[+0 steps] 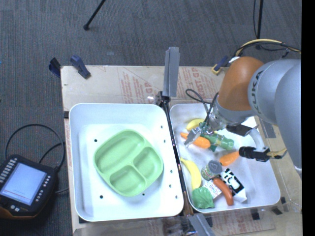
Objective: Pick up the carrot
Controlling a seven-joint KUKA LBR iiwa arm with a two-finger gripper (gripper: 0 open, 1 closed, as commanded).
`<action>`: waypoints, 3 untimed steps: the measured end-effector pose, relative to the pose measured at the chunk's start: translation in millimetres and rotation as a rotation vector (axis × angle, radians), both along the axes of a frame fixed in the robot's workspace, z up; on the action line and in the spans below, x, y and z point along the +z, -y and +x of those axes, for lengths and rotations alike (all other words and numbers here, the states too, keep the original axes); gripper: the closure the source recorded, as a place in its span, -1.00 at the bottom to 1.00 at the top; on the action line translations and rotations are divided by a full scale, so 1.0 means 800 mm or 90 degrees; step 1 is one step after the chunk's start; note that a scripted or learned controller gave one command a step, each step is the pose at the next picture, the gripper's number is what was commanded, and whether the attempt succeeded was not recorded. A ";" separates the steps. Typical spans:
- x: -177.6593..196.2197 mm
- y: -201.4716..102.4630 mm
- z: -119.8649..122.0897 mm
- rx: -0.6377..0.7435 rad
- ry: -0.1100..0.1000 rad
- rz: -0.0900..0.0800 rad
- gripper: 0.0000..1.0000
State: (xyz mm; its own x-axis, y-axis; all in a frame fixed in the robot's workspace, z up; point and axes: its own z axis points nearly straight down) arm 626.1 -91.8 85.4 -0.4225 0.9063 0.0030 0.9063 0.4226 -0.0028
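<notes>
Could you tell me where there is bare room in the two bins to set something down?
In the left bin, bare floor rings the green divided plate, widest along the far edge and left wall. The right bin is crowded: the gripper sits among the carrot, banana and other toys. Its barest patch is the near right corner, beside the black-and-white carton.

a green divided plate (129,162) lies in the left bin (78,132); a banana (192,171) in the right.
</notes>
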 end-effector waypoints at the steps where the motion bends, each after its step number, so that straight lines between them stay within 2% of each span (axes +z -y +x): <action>1: 0.011 0.001 0.001 -0.003 -0.001 0.002 1.00; 2: 0.039 0.014 0.023 -0.043 0.001 -0.001 1.00; 3: 0.125 -0.057 0.023 -0.230 0.000 -0.002 1.00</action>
